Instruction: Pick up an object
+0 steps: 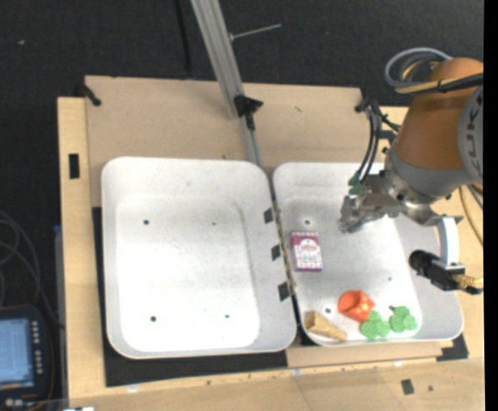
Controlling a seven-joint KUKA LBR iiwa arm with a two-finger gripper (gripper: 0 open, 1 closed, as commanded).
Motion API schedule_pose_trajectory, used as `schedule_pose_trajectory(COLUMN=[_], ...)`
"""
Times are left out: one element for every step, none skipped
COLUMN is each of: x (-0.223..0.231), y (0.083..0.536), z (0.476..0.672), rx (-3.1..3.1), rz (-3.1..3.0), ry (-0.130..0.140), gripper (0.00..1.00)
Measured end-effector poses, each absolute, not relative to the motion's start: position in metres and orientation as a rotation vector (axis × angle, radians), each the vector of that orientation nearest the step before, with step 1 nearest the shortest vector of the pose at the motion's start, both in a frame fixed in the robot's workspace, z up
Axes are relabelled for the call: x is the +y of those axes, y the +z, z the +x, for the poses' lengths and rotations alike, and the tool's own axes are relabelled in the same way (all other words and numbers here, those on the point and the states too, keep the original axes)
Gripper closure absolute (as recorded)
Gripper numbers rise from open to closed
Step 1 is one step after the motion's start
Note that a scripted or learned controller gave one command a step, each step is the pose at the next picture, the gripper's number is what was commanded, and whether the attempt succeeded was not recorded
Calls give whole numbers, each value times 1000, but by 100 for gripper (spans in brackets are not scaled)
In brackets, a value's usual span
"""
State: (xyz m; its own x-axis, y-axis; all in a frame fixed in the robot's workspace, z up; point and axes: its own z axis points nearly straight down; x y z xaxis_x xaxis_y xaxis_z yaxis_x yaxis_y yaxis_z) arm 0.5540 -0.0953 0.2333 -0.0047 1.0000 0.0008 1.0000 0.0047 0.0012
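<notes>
Item: small pink carton [306, 252], centre of frame in the right bin [317, 182]; gripper [352, 217] just right of it, finger state cannot be told; advised: centre over carton, descend straight, close across narrow sides.

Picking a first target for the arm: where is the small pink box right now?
The pink box lies in the right bin, near its left wall, left of and below the gripper and above the tan wedge and orange piece.
</notes>
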Motion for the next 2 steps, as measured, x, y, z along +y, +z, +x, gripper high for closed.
schedule_pose_trajectory(x=[-48, 15], y=[227, 233], z=[553, 548], rx=[2229, 2234], rz=[2214, 2213], ry=[2, 3], gripper=[100, 100])
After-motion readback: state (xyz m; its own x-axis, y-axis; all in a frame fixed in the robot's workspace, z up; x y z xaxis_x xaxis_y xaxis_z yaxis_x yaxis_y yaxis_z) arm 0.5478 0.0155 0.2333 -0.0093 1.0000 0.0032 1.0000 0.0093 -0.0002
